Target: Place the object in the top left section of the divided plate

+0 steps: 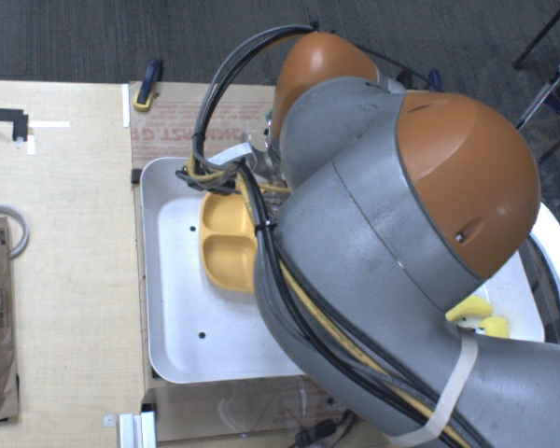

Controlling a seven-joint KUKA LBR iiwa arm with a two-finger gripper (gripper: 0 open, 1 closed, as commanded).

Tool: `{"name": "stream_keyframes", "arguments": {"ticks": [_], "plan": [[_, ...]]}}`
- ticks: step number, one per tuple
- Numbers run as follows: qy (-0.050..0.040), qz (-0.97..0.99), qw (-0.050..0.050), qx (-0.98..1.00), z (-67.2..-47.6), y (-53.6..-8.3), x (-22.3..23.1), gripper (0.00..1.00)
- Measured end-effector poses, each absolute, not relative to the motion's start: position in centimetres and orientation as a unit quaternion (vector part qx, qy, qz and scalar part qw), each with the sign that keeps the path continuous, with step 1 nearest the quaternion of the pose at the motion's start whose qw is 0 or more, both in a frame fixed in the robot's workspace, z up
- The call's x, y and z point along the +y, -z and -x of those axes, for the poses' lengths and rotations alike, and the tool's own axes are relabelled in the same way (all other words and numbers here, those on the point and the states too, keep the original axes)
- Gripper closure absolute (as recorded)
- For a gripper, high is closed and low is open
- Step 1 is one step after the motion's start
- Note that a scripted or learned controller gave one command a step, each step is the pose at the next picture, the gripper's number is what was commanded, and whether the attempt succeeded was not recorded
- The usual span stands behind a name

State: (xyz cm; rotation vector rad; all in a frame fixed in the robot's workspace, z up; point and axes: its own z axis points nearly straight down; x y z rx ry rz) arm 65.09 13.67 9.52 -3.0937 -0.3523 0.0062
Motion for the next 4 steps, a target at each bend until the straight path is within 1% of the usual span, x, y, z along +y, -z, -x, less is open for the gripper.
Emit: {"name": "stream_keyframes", "arguments": {"ticks": [1,2,3,4], "plan": [[-0.0033,0.986,-0.005,-0.169,-65.3,-9.1,18.6,1.00],[-0.0029,0.984,0.007,-0.181,-63.8,-10.4,13.9,1.00],[-0.0017,0.979,-0.007,-0.204,-63.6,-9.7,18.9,1.00],[-0.0048,0.979,-0.009,-0.204,-63.6,-10.2,18.7,1.00]]}}
